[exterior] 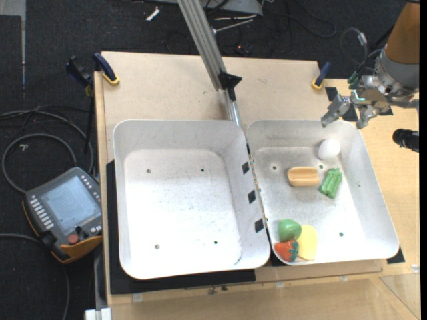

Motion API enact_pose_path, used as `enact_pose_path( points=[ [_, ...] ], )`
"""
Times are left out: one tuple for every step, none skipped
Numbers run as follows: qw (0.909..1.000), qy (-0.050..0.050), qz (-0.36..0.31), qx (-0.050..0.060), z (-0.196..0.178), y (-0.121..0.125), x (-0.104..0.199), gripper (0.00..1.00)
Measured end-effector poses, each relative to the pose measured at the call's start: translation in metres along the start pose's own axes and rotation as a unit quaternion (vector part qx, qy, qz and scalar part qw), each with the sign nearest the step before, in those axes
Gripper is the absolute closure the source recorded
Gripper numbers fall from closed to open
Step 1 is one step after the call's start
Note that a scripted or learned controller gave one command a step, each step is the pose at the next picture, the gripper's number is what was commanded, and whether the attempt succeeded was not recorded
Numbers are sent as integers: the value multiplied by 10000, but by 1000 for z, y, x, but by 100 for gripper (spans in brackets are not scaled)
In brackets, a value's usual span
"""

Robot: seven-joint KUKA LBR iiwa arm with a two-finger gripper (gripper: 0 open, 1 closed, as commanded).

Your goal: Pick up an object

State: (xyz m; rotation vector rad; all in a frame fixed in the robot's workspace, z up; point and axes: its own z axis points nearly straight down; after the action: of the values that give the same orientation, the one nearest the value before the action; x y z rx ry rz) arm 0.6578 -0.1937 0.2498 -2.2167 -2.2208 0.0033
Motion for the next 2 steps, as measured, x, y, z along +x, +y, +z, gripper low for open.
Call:
enact_pose_path(
  points=[
    [10000, -7, -8, -11, -2, 0, 0, 0],
    [10000, -1, -7, 8, 58, -3, 8, 0]
  ],
)
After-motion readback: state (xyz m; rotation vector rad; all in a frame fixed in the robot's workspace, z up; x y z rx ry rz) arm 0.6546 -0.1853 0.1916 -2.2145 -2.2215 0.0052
